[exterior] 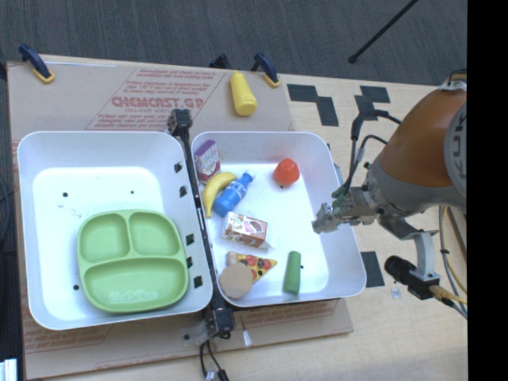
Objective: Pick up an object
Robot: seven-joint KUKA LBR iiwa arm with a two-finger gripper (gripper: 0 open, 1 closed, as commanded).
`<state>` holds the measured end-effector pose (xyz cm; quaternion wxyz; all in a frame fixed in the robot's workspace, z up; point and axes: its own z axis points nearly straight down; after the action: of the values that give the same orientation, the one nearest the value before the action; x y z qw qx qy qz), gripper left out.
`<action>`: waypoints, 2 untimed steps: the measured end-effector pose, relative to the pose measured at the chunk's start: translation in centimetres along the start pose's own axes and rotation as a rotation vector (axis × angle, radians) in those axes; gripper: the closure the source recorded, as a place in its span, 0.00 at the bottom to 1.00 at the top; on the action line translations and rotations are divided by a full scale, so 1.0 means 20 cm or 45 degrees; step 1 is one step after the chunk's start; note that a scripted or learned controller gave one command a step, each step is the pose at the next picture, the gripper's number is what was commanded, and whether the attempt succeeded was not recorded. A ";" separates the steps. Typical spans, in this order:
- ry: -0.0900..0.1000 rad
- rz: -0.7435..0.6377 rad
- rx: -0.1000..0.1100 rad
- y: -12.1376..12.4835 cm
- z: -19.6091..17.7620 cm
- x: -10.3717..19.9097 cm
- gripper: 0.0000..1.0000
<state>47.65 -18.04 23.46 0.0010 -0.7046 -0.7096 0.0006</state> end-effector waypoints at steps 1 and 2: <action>-0.002 -0.001 0.000 0.21 0.12 -0.14 1.00; 0.000 0.003 0.000 0.02 0.06 -0.15 1.00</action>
<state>48.09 -21.11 22.21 0.0011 -0.7053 -0.7089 0.0007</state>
